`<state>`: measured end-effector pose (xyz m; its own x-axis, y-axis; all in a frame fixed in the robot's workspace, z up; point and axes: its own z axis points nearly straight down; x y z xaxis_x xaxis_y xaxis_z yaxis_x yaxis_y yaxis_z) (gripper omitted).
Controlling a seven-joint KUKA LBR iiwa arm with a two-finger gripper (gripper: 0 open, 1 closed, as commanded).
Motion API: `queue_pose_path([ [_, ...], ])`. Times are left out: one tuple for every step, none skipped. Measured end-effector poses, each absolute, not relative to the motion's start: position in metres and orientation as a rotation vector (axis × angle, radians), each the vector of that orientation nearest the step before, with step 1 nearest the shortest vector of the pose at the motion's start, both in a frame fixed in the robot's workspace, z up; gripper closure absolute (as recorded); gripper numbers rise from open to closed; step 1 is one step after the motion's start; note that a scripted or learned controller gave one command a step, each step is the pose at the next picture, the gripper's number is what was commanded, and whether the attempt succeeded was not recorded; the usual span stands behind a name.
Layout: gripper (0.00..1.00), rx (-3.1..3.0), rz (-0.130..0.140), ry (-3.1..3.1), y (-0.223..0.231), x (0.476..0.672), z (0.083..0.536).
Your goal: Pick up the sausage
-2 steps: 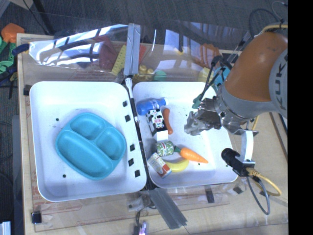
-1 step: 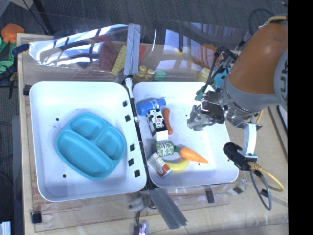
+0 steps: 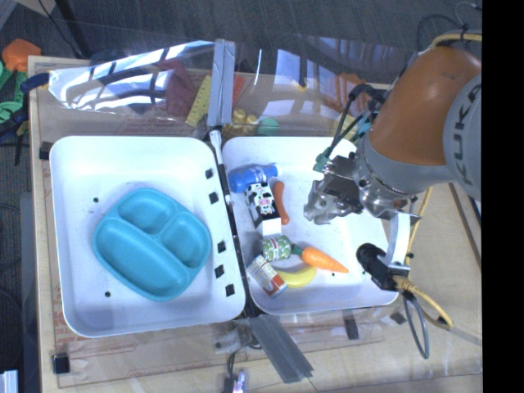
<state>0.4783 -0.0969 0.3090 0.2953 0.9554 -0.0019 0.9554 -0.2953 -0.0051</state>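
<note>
The sausage (image 3: pixel 282 202) is a thin reddish-orange stick lying in the right bin (image 3: pixel 352 155). It rests against the right side of a black-and-white cow-patterned box (image 3: pixel 261 201). My gripper (image 3: pixel 322 205) hangs over the middle of the right bin, a short way to the right of the sausage and apart from it. I see nothing held in it. The grey wrist and the orange arm band rise behind it toward the upper right.
A blue bottle (image 3: pixel 250 175) lies above the cow box. A green can (image 3: pixel 276 248), a carrot (image 3: pixel 324 260), a banana (image 3: pixel 295 278) and a small red-white tin (image 3: pixel 265 275) crowd the bin's lower left. The left bin (image 3: pixel 74 162) holds a blue divided plate (image 3: pixel 151 241).
</note>
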Motion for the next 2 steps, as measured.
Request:
queue_pose_path([
  [1.00,-2.088,0.005,-2.346,-0.148,0.478,0.336],
  [1.00,-2.349,0.011,-2.073,-0.168,0.486,0.215],
])
